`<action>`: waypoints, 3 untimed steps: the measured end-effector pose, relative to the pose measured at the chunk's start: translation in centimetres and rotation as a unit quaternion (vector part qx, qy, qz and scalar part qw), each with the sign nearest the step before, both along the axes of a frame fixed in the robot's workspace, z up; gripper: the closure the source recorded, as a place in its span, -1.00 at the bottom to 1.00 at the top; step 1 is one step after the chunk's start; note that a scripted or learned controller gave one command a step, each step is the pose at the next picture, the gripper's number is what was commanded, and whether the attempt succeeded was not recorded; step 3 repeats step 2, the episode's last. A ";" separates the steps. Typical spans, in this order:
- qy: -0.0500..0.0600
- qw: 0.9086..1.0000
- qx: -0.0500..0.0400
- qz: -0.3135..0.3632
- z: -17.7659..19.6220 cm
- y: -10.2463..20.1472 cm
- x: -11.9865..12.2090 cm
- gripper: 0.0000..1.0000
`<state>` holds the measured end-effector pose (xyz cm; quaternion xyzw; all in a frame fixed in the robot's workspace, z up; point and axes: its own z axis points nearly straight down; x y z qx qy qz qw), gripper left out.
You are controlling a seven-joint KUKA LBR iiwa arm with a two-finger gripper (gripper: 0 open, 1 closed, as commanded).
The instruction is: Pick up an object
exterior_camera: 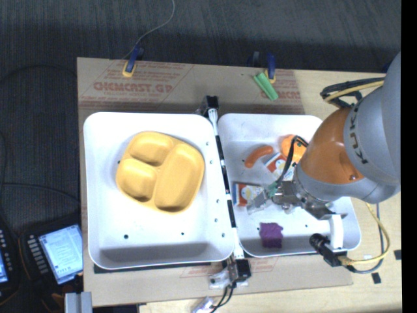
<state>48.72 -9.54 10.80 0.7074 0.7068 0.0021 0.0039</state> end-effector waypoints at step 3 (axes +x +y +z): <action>0.000 1.000 -0.001 0.000 -0.9 0.0 0.0 1.00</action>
